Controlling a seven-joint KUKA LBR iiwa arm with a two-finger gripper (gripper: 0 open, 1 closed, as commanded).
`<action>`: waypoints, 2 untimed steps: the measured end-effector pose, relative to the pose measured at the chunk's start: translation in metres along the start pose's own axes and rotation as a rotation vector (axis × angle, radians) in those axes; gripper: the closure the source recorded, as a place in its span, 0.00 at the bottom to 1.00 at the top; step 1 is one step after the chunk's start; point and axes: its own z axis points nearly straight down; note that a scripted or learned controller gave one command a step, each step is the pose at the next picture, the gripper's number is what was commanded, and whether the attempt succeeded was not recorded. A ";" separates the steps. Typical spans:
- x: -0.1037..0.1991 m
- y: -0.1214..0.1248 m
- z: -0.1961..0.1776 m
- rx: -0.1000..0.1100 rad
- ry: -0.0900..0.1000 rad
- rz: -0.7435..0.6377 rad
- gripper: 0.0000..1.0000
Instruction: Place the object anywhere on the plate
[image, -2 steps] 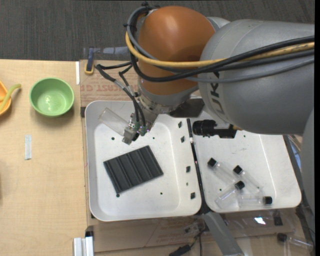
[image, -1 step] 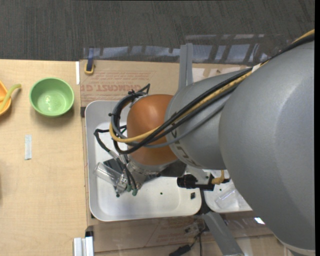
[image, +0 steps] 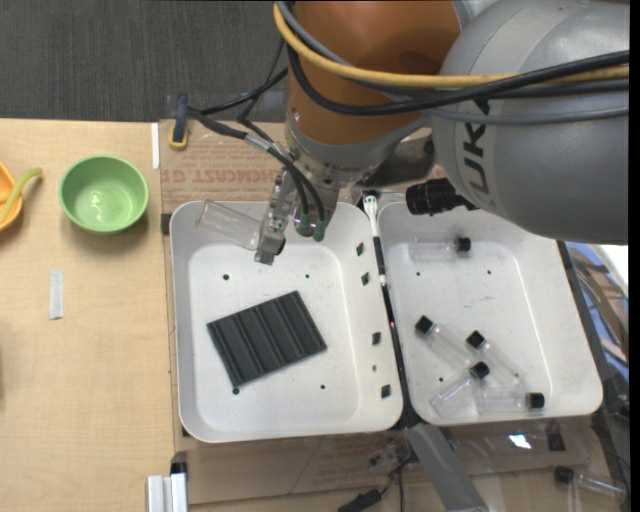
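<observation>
Gripper (image: 272, 240) hangs over the far part of the left bin (image: 190, 330), fingers pointing down; whether they stand apart or together cannot be told from this angle. Just to its left lies a clear vial (image: 224, 224) against the far wall of that bin. The tip appears to reach the gripper's fingers, but nothing can be seen held between them.

Plate (image: 266, 336): a dark ribbed slab, flat on the left bin floor, near of the gripper, turned at a slant.

Vial handling, judged: light, stiff, smooth plastic or glass, likely slippery and prone to roll; transparent, so edges are hard to read. Best taken across the middle of the barrel, fingers square to its length, not at the ends.

Orientation: long axis runs roughly left to right along the far wall, dipping slightly toward the near side at its right end. Which end carries the cap cannot be made out.

Right bin (image: 560, 300) holds several more vials with black caps (image: 475, 372), scattered, mostly toward the near side. Green bowl (image: 104, 194) stands on the wooden tabletop (image: 80, 400) well to the left.
</observation>
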 end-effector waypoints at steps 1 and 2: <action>0.048 -0.013 0.105 0.001 0.003 -0.241 1.00; 0.048 -0.013 0.105 0.001 0.003 -0.241 0.00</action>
